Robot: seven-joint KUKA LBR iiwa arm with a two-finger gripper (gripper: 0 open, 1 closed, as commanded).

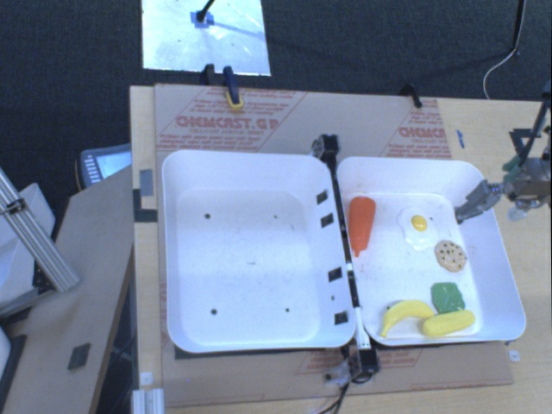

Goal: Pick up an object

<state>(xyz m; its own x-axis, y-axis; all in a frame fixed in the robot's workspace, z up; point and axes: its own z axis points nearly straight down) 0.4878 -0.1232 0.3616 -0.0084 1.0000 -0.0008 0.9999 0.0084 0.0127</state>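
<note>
The right bin (492, 257) holds several toy foods. An orange carrot (360, 223) lies upright along its left wall. A fried egg (418, 227) sits near the middle, with a brown cookie (449, 254) just below and to its right. Near the front lie a green piece (447, 296), a yellow banana (404, 314) and a yellow oblong piece (448, 323). My gripper (474, 204) hangs over the bin's right rim at the far side, to the right of the egg, and it holds nothing that I can see.
The left bin (172, 231) stands beside the right one, with a black clipped divider (338, 240) between them. Both rest on a cardboard sheet (259, 119). A metal plate (205, 22) lies beyond the bench, and a cable (504, 50) hangs at the far right.
</note>
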